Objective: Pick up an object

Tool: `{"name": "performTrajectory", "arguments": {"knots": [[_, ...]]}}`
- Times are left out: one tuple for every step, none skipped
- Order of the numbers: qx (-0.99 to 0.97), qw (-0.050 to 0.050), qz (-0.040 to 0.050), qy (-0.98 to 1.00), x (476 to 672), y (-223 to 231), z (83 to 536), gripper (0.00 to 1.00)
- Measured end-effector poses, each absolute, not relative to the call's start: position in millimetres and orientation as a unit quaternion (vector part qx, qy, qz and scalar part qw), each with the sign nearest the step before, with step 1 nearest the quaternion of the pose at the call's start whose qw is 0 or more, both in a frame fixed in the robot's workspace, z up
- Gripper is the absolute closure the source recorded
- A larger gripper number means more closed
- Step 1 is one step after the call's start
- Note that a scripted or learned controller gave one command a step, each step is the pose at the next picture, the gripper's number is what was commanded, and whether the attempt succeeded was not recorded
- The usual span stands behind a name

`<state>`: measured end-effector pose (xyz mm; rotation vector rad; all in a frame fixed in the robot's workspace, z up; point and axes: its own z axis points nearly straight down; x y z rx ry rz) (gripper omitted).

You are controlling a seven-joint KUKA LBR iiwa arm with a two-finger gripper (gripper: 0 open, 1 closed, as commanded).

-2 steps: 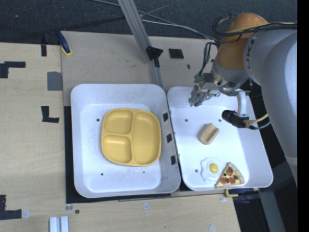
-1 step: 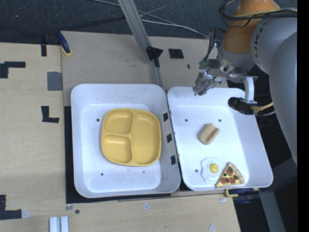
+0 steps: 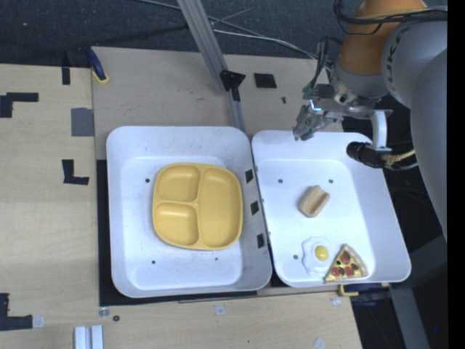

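Observation:
In the right bin (image 3: 378, 195) lie three toy foods: a tan bread roll (image 3: 314, 201) near the middle, a fried egg (image 3: 317, 255) at the front, and a pizza slice (image 3: 346, 264) beside the egg. My gripper (image 3: 308, 124) hangs above the bin's back left corner, well behind the roll, with nothing between its fingers. The fingers look close together, but the view is too small to settle it.
The left bin (image 3: 131, 195) holds a yellow divided plate (image 3: 197, 206). A slanted metal pole (image 3: 211, 42) rises behind the bins. The grey arm with its orange band (image 3: 378, 27) fills the upper right. Black tape marks lie on the bench at left.

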<state>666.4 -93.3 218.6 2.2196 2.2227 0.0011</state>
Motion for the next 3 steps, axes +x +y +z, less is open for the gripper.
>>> {"name": "performTrajectory", "arguments": {"knots": [[0.705,-0.001,-0.0002,0.709,645.8,-42,230,1.0],[0.705,-0.001,-0.0012,0.709,632.4,16,223,1.0],[0.705,-0.002,-0.0012,0.709,602.1,62,228,1.0]]}}
